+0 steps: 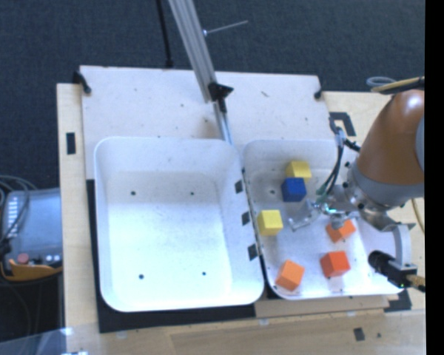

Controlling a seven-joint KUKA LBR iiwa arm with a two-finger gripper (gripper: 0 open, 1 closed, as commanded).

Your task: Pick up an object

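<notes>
Reaching into the right bin, gripper hangs between yellow cube and orange cube, grip state unreadable, nothing visibly held; next needs centring over one cube.

Slanted metal pole, grey box

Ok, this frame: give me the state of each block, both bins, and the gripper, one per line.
yellow block at the back: resting in the right bin, touching the blue one
blue block: resting
yellow block in front: resting, apart
orange block by the gripper: resting
orange block, middle: resting
orange block, front: resting, tilted
left bin: holds no blocks
gripper: low in the right bin
</notes>
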